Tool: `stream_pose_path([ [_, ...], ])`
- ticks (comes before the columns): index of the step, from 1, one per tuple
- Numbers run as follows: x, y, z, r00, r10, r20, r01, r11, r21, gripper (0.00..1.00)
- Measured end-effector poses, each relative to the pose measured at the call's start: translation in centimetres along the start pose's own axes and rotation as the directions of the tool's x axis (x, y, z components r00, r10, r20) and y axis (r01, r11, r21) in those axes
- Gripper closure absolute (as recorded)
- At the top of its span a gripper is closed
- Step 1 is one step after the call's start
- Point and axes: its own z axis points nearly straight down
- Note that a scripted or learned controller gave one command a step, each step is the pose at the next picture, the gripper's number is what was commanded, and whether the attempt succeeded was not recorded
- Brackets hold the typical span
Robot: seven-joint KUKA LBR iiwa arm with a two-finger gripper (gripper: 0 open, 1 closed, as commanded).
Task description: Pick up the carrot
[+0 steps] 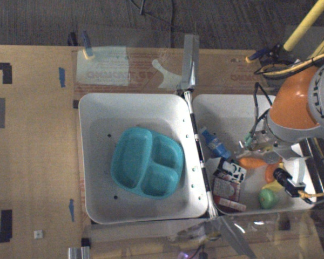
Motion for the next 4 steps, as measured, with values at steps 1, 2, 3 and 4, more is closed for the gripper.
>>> stream_pose_path([
  [1,6.9,-5.7,-8.6,0.997,0.079,-0.010,-0.079,0.997,0.017,1.00],
  [2,6.8,-5.7,-8.6,0.997,0.081,-0.009,-0.081,0.997,0.017,0.00],
  [3,1.9,-6.4,-0.6,1.000,-0.019,-0.006,0.019,1.000,0.005,0.00],
  [4,-0.2,-7.1,-1.7,0.950,-0.311,-0.012,0.311,0.950,0.009,0.00],
])
